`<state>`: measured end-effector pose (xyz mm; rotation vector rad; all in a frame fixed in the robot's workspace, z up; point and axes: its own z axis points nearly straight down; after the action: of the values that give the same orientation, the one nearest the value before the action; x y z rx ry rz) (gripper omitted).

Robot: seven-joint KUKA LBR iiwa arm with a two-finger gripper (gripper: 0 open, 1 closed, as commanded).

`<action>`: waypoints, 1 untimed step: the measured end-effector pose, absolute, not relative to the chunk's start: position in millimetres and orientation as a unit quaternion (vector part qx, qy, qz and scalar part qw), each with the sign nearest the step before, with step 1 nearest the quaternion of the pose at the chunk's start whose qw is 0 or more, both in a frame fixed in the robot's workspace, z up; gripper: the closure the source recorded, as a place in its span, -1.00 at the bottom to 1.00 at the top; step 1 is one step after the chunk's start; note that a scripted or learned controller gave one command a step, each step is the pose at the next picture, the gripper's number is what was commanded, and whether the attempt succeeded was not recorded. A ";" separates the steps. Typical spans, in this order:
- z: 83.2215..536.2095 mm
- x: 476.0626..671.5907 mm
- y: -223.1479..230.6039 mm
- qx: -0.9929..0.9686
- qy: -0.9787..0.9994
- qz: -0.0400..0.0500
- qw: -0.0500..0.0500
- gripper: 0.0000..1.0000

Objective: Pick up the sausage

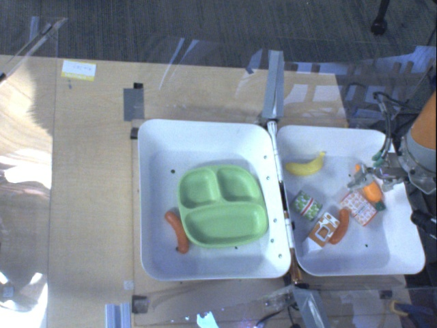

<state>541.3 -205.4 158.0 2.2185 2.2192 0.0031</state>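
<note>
Reddish-brown sausage point(341, 225) lay in right bin point(403, 255) against small carton point(323, 229) | judged light, smooth, slightly yielding; best pinched mid-length across its width | my gripper point(369, 178) hovered nearby, grip state unreadable.

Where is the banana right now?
The banana lies in the right bin, near its upper-left corner, close to the divider between the two bins. Just below it sits a small green-and-white can.
</note>
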 end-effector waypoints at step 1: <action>87.9 497.8 -206.0 0.812 0.584 0.004 0.004 -1.00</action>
<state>497.8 -206.0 87.9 2.5440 1.8284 0.0111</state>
